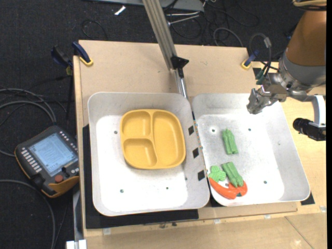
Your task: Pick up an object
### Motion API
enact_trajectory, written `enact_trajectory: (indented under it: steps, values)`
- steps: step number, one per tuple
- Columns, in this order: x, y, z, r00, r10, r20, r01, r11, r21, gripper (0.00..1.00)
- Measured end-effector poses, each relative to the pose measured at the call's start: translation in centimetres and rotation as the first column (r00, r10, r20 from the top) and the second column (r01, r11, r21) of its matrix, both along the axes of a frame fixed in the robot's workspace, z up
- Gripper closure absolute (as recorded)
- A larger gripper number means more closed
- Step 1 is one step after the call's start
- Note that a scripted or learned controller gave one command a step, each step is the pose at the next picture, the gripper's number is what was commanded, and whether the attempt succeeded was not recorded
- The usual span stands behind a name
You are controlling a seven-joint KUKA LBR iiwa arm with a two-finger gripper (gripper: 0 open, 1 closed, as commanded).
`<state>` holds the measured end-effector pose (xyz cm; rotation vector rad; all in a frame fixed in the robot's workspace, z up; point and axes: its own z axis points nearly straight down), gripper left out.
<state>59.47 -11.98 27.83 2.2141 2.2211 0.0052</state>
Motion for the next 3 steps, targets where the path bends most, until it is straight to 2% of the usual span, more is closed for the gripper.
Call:
enact_trajectory:
  steps: [1, 3]
  values:
    - [-2.4, 5.2, -0.2, 1.0, 0.004, -0.007, -0.004, 1.0, 0.003, 1.0]
    - [-5.9, 13.6, -2.6, 1.0, 0.003, -0.009, -0.003, 1.0, 0.003, 1.0]
